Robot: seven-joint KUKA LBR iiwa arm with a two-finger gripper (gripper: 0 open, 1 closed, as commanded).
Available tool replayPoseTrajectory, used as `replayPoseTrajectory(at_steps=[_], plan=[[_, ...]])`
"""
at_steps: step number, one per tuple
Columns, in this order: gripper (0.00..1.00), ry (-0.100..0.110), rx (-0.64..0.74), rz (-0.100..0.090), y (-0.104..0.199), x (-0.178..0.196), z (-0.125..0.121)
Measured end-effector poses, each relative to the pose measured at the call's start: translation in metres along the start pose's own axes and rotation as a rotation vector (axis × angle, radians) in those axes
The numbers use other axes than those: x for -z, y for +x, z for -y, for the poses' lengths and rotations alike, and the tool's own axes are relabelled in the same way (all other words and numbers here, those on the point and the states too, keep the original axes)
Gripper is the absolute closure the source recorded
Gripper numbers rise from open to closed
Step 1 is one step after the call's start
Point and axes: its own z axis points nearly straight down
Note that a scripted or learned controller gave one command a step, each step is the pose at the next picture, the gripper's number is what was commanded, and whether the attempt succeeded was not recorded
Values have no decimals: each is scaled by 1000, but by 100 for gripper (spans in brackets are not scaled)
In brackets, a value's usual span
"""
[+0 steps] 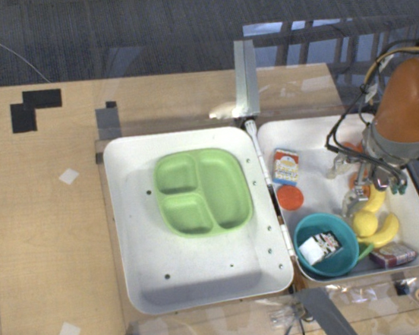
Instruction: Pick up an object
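Inside the teal bowl (327,245), right bin (309,138): a small packet (319,246).

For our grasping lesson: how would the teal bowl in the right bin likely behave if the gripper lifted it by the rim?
The teal bowl looks rigid, so it should keep its shape. Its smooth curved wall may slip. The small packet inside could slide or fall out if it tips.

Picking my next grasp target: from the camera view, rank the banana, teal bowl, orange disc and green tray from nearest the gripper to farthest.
From the gripper:
1. Banana, just below it.
2. Teal bowl, lower left in the right bin.
3. Orange disc, by the divider; close to the bowl's distance.
4. Green tray, left bin.
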Motion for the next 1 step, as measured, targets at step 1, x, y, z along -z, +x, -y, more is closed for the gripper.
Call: replayPoseTrajectory(at_steps=[1], plan=[[100,2,3,16,-5,16,-1]])
